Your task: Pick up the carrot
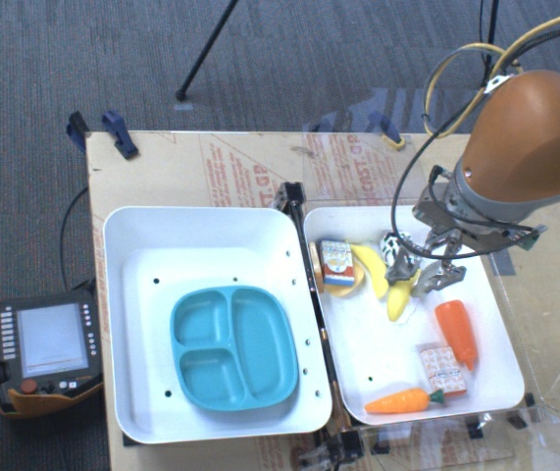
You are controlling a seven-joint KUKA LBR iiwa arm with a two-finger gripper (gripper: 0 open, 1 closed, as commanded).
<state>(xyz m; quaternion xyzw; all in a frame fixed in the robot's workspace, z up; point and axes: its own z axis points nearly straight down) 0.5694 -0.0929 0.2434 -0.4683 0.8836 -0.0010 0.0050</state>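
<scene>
Camera view: carrot (398,401) lies well below the claw (429,266), which spreads wide, holding nothing

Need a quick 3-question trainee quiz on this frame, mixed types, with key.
1. True or false: the carrot lies in the same bin as the blue divided plate.
2. The gripper hovers nearest which item? A) banana B) carrot C) blue divided plate
3. Fill in: the carrot lies at the right bin's ____ edge, beside a small white box.

Key: 1 false, it lies in the right bin and the plate in the left bin; 2 A; 3 front.
</scene>
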